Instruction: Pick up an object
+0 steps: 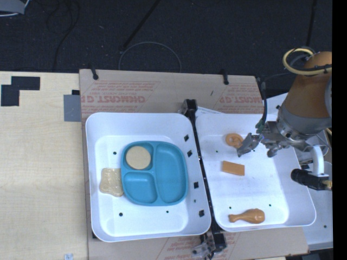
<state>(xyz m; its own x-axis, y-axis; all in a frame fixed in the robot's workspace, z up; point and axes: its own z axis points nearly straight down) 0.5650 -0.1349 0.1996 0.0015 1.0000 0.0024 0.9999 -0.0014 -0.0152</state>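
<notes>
We log the pincer (259, 144) open over the right bin (303, 213), grasping nothing. Beneath it we list 3 items: round piece (233, 140), orange block (232, 168), drumstick (247, 216).

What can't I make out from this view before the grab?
- Gripper, camera view: dark, small fingers blur together; open or shut unclear.
- Small orange piece in the right bin: partly hidden by the gripper; contact unclear.
- Arm: cut off by the right edge.
- Pale piece beside the blue tray: too blurred to identify.
</notes>
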